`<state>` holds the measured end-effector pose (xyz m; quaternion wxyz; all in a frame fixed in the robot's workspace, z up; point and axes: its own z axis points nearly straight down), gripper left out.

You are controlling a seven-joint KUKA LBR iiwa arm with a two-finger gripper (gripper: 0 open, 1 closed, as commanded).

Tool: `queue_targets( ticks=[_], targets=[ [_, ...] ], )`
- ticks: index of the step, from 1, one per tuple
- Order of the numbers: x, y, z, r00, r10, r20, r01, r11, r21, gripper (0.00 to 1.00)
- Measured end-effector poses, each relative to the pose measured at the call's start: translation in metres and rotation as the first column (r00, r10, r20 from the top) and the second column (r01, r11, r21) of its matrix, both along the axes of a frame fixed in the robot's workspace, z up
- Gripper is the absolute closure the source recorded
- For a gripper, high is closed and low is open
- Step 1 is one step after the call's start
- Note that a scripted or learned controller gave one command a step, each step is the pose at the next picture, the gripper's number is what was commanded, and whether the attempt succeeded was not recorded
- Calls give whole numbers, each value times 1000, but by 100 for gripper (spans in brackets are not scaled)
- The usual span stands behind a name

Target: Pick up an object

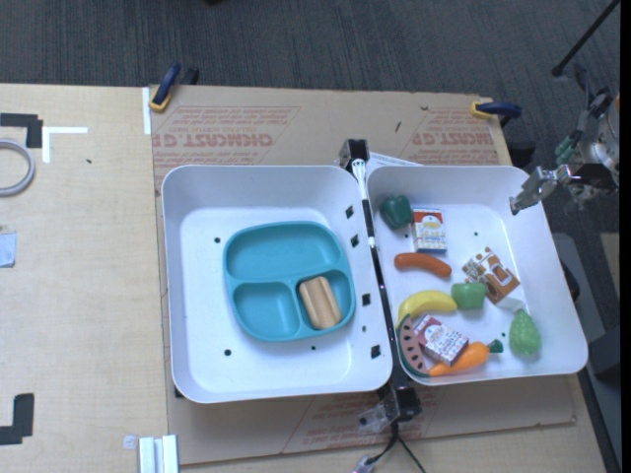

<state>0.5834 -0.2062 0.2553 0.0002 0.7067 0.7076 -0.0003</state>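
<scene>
Currently, the camera view shows the gripper at the 2 o'clock edge of the right bin, above its rim; whether it is released or clenched cannot be told, and nothing shows in it. Candidate objects lie in the right bin: a green pepper at 11 o'clock, a small carton just beside it, a sausage below these, a brown-and-white box near centre, a banana touching a green block, a lime-green piece at 4 o'clock, and a carrot, second carton and melon slice clustered at 7 o'clock. The left bin holds a teal tray; a bun lies in its 4 o'clock compartment.
</scene>
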Motion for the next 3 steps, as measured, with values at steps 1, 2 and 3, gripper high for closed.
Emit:
queue_targets(
  ticks=[1, 2, 3],
  targets=[
    [-65, 19, -163, 1000, -4, 0, 4, 1000, 0, 0],
    [-64, 18, -153, 1000, -8, 1, 8, 1000, 0, 100],
    [-88, 88, -52, 1000, -1, 1, 1, 1000, 0, 100]
  ],
)
